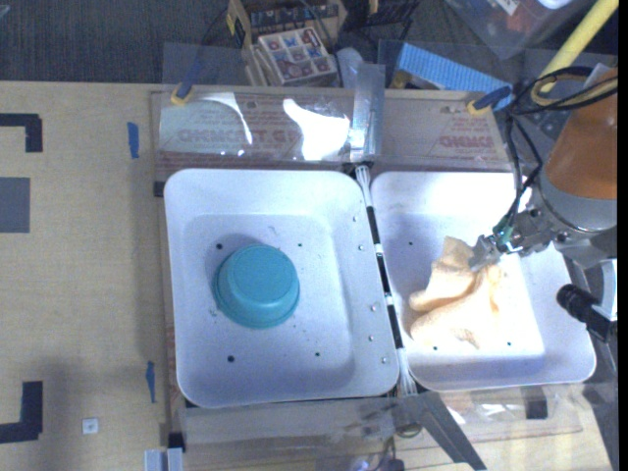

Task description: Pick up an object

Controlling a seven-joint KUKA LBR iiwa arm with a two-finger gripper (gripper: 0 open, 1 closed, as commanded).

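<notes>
Cloth (453, 300): pale orange and cream, soft and crumpled, lying in the right bin (559, 361), spread from its centre toward 7 o'clock; top corner bunched at about 1 o'clock of the heap.
Gripper (488, 253): down on that bunched corner, reaching in from 3 o'clock; glare washes out the tips, so I cannot tell how wide the fingers stand or whether any fabric sits between them.
Contact: tips appear to touch the cloth's upper edge, not its bulk.
Risk, thin bite: a hold on one fold only could slip as the hanging weight pulls.
Risk, drag: the limp cloth may trail over the bin wall and snag at the seam between bins.
Risk, miss: the tips may close on bare bin floor beside the fold.
Left bin (196, 204): holds a teal bowl (257, 285), upside down, well apart from the work.
</notes>
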